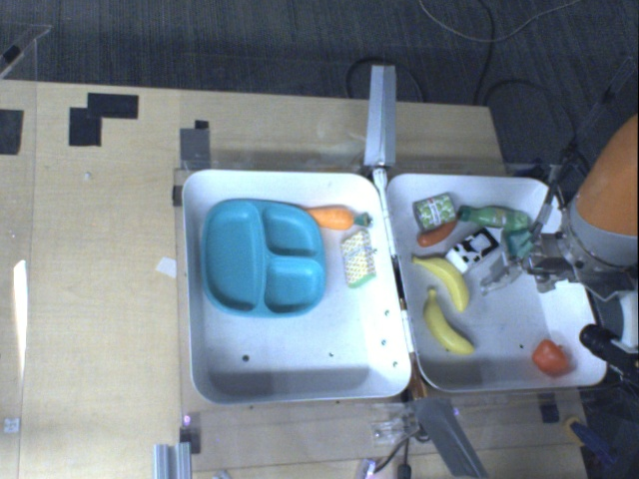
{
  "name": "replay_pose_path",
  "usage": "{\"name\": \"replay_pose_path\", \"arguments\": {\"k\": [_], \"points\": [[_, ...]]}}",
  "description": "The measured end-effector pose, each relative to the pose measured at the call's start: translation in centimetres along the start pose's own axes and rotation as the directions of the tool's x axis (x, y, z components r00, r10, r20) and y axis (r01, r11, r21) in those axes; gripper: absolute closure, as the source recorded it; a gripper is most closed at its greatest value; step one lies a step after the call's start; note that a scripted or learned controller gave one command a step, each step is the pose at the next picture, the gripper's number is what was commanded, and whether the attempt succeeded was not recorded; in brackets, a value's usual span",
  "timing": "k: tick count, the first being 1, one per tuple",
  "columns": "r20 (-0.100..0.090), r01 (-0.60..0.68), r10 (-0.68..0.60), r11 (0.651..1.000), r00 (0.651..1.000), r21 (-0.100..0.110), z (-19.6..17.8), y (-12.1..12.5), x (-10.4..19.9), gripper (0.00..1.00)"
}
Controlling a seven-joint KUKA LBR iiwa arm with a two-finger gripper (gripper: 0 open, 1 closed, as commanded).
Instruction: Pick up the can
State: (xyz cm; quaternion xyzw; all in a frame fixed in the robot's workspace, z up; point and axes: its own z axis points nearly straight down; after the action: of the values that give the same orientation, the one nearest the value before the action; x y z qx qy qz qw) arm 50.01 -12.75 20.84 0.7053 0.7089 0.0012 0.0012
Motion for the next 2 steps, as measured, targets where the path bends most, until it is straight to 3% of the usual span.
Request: {"name": "replay_pose_path", "arguments": {"k": [1, 2], "points": [[0.0, -0.001, 0.001, 1.0, 1.0, 0.001, 10.9, 5.6, -5.3, 0.0], [0.001, -0.06, 0.06, 0.998, 0.998, -0.004, 4.8, 12.8, -3.6, 0.0]]}}
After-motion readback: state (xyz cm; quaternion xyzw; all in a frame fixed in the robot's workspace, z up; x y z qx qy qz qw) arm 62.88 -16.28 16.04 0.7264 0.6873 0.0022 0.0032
